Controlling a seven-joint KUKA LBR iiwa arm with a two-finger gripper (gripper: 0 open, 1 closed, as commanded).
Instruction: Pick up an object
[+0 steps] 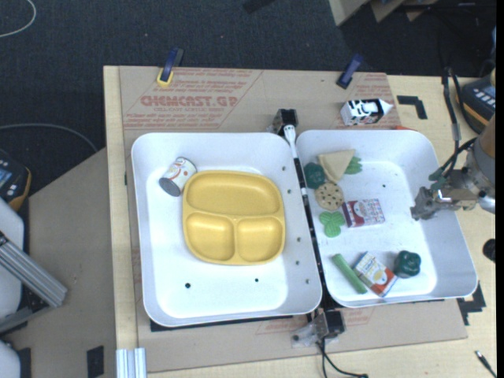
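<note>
Bench [236, 93]: printed cardboard under two white bins.
Floor [118, 14]: dark carpet.
Gripper [429, 203]: right bin's [453, 270] right edge; grip state indiscernible.

Small toy foods [351, 213] scattered flat across the right bin [441, 282]; a can [176, 176] tipped in the left bin [150, 235].

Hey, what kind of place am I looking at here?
Probably a robot lab test bench: two white bins clamped to a board, toy food such as a cookie, and a gripper reaching in.
</note>
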